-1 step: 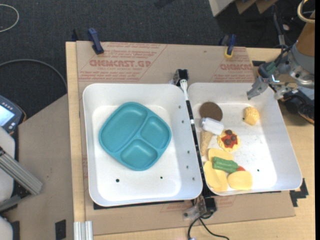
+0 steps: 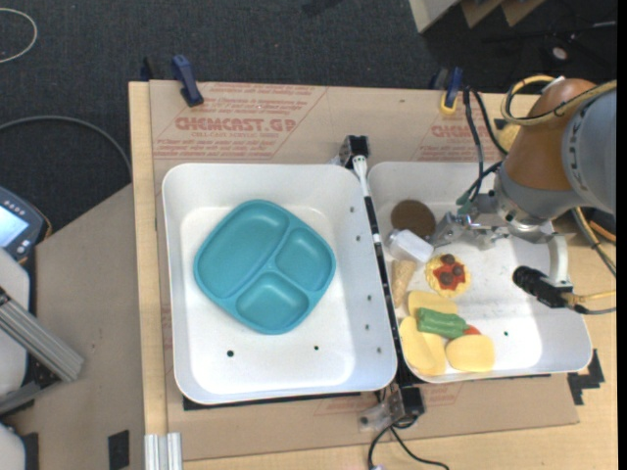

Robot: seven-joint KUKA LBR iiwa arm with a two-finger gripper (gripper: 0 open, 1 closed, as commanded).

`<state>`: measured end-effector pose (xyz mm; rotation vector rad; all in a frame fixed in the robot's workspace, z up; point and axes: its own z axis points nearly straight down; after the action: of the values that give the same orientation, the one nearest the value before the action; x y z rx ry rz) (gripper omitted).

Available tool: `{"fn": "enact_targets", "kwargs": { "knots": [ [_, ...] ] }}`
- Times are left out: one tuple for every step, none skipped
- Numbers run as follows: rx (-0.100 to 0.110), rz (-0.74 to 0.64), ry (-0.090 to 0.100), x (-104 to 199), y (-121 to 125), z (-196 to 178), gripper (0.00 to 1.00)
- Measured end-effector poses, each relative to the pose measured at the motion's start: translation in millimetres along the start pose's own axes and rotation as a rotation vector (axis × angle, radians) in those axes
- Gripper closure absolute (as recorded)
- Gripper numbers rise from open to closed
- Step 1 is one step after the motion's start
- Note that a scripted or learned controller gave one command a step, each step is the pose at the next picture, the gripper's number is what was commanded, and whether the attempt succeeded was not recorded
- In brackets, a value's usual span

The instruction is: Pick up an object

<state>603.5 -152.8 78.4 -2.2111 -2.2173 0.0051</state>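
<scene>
Though poised low, progress: nothing lifted, nothing seen between the jaws; pick not yet done.
Left to do: choose one piece, close on it, raise it clear.
Near pile, 7 o'clock of right bin (image 2: 578,346): three yellow pieces (image 2: 470,354), one green piece (image 2: 441,323) lying across them.
Just beyond, toward 12: one round piece (image 2: 449,274) with a red top.
At 9 o'clock: one white block (image 2: 411,246), near the wall.
At 10 o'clock: one brown disc (image 2: 412,217), just beyond the block.
Gripper (image 2: 472,225): at 12 o'clock of that bin, apart from the disc, near the round piece; open or closed, cannot tell.
Left bin (image 2: 186,351): one teal tray (image 2: 265,265), three compartments.
Bins: two.
</scene>
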Motion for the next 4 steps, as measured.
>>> {"fn": "enact_targets", "kwargs": {
  "knots": [
    [-0.003, 0.008, -0.002, 4, -110, -6, 0.0],
    [-0.013, 0.005, -0.007, 4, -105, -16, 1.0],
    [-0.028, -0.008, -0.004, 82, -77, -157, 1.0],
    [-0.018, -0.007, -0.002, 160, -97, -227, 1.0]
  ]
}}
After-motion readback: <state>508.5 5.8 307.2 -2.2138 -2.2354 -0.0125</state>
